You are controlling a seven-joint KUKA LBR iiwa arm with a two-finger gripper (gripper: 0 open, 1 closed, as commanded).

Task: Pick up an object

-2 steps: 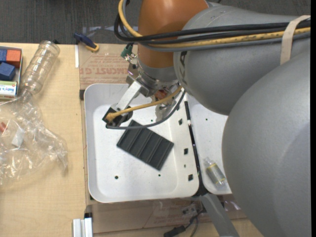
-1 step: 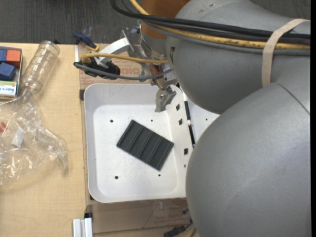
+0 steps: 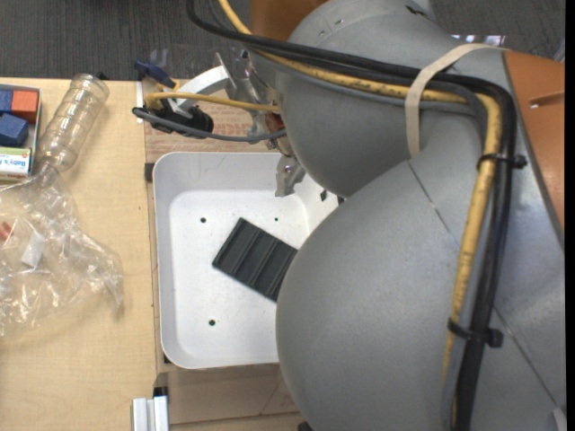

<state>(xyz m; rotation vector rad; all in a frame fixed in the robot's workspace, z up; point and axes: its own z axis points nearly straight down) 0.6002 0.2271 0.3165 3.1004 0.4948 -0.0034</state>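
Dark ribbed block: flat, rectangular, charcoal grey with lengthwise grooves. Lies on the floor of the white bin, turned at a slant to the bin walls, toward the bin's right half. Its right end runs up to the edge of the arm's grey body in the picture. Nothing touches it that can be seen.

White bin: shallow, rounded corners, small dark holes in the floor. Left wall, near wall and part of the far wall show; the right part is covered by the arm.

Arm: large grey casing, reaching in from the right and covering most of the right half of the view. Orange band at top. Yellow hose and black cables run along the casing, tied with a pale strap.

Pincer: metal parts show at the far rim of the bin, above and apart from the block. Open or closed: cannot tell, the arm's body hides too much.

Table: pale wood surface left of the bin.

Clear plastic bottle: lying on its side on the table, upper left.

Crumpled clear plastic wrap: on the table, below the bottle.

Box with blue and orange blocks: at the left edge, beside the bottle.
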